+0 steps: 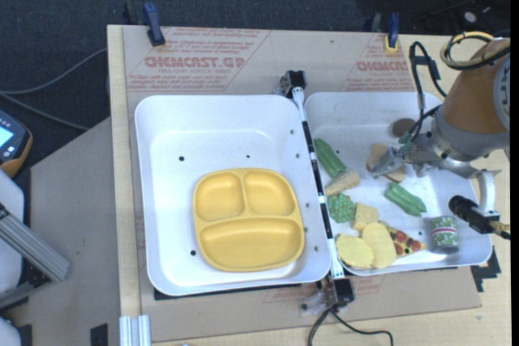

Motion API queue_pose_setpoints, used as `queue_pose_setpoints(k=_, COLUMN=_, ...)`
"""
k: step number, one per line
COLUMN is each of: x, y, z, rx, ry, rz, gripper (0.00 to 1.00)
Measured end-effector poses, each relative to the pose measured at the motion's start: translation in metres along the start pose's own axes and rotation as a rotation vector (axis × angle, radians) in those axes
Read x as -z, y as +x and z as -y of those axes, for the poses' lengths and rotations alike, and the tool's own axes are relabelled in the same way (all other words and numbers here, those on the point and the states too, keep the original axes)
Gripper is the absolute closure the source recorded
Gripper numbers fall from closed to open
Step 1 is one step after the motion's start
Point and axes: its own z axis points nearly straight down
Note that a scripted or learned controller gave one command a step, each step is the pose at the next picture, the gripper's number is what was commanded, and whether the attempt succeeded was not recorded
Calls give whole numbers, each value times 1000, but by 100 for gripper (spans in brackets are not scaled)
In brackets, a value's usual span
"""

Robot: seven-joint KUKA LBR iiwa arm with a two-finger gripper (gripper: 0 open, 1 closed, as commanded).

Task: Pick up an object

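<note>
Gripper (396, 160) low in my right bin (454, 113) over a tan piece (379, 155), since toys crowd there | grip state: cannot tell | yellow divided plate (246, 219) left alone

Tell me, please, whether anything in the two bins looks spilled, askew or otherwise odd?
Nothing looks damaged or spilled. The toy food lies jumbled in the right bin, while the yellow divided plate sits bare and slightly askew in the left bin.
</note>
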Motion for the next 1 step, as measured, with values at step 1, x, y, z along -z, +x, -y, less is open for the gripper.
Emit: queue_pose_setpoints(k=1, x=-12, y=33, z=66, rx=-3, ry=14, rz=-10, gripper=0)
